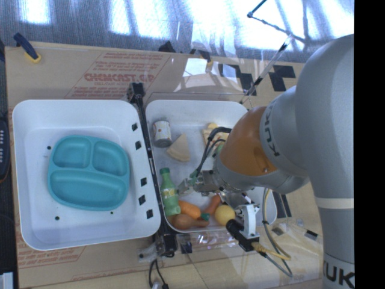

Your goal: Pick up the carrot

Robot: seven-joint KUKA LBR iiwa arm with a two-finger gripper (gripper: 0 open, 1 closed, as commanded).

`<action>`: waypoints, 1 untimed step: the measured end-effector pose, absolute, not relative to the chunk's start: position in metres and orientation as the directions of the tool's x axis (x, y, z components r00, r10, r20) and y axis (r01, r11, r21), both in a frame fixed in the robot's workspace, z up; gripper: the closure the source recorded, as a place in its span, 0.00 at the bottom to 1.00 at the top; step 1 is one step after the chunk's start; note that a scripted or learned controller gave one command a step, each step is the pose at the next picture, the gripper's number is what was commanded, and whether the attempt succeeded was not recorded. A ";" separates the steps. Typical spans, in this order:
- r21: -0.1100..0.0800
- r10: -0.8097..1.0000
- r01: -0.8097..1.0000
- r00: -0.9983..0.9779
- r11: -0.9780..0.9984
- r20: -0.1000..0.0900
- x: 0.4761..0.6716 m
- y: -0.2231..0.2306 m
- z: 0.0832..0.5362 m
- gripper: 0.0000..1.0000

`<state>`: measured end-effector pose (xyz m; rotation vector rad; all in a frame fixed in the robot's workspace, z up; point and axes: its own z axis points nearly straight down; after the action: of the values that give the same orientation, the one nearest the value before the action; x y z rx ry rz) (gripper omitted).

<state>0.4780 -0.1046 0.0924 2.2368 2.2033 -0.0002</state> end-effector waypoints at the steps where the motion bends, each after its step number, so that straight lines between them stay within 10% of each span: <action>1: 0.013 0.968 0.968 -0.251 0.252 -0.024 0.481 -0.102 0.096 0.00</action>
<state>0.4808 -0.1019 0.0956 1.9052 2.4638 -0.0076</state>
